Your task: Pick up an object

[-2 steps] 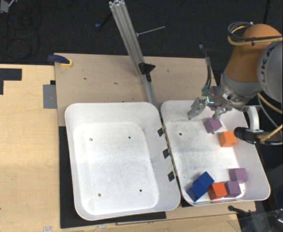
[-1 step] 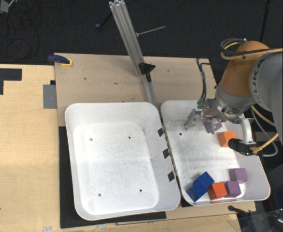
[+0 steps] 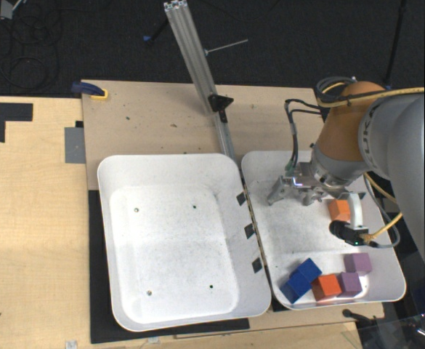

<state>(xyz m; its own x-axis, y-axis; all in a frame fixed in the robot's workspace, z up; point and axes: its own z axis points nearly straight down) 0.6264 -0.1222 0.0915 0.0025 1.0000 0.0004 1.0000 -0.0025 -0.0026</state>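
Note:
My gripper [image 3: 293,195] hangs over the upper middle of the right bin [image 3: 285,231], open, with nothing between its fingers [image 3: 275,194]. An orange block [image 3: 338,210] lies just to its right, partly under the wrist. Further down, near the bin's front right corner, are a blue block [image 3: 301,280], a second orange block [image 3: 328,286] and two purple blocks [image 3: 357,262] [image 3: 351,284]. All of these lie apart from the gripper.
The left bin [image 3: 125,187] stands beside the right one, with black clips [image 3: 248,230] along the shared rims. A slanted aluminium post [image 3: 197,64] rises behind the bins. Cables [image 3: 357,231] loop off the wrist over the right bin's right side.

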